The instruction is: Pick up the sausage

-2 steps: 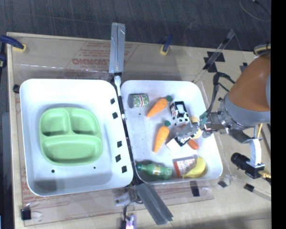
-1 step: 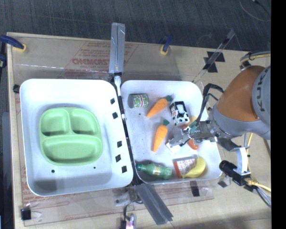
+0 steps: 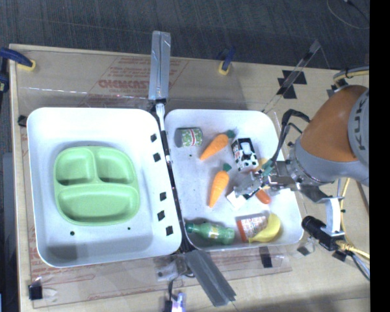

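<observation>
my claw (image 3: pixel 255 186) hung low in the right bin (image 3: pixel 273 125) by the sausage (image 3: pixel 263 197); whether it gripped anything, i couldn't tell, so no lift yet.

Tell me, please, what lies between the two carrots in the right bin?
In the camera view, bare white bin floor separates the upper carrot from the lower carrot. They do not touch. The black-and-white carton lies to their right, not between them.

Arm (image 3: pixel 335 138): we lose it past the right edge. Sausage (image 3: pixel 263 197): partly covered by the gripper (image 3: pixel 252 188). Packet (image 3: pixel 252 226) label: too small to read
</observation>
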`<state>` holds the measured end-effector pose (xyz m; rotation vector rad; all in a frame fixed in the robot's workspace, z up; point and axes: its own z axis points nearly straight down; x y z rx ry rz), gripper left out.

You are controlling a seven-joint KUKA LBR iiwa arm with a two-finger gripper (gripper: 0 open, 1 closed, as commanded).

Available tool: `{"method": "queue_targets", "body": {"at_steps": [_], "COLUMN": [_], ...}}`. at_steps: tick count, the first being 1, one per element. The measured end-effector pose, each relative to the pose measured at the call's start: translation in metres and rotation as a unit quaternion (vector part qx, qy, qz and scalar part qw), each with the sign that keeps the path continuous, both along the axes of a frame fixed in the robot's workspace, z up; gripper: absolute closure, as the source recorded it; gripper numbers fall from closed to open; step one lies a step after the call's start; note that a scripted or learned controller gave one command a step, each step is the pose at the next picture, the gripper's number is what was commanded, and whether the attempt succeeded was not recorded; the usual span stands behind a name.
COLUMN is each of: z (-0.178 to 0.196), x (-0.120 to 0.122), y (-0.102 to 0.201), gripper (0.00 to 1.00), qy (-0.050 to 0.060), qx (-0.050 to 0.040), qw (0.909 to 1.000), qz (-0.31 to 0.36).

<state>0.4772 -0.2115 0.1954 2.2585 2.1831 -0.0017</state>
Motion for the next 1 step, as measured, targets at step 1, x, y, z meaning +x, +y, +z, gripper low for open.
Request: {"method": "queue_targets", "body": {"at_steps": [1], "z": [-0.0304], "x": [-0.0003], "y": [0.0638], "gripper": [0.00], "qy": [0.001], "qx": [0.0011], "qw": [0.9998], "qz": [0.018]}}
